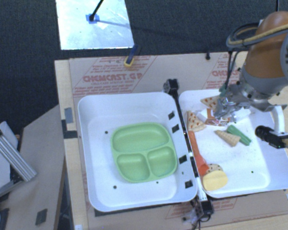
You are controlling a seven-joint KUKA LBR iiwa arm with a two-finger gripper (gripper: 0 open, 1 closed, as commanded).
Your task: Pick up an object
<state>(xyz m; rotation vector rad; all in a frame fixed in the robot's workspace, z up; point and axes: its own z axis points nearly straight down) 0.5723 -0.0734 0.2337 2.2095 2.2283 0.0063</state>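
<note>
The right bin point(269, 176) holds several toy foods. A pizza slice point(194, 121) lies near its left wall, and a tan wedge point(210, 101) lies at the back. A cone point(228, 137) and a green piece point(240, 134) sit in the middle. A long orange carrot point(196, 151) runs along the left wall, with a yellow round piece point(215, 179) at the front. My gripper point(224, 108) hangs low over the back of this bin, just above a red and white item point(215, 118) that it partly hides.
The left bin point(93, 111) holds a green divided plate point(142, 152). Black clips line the wall between the bins point(181, 133). A black fitting point(269, 136) sticks out from the arm over the right bin's right side. A metal frame point(7, 154) stands at the far left.
</note>
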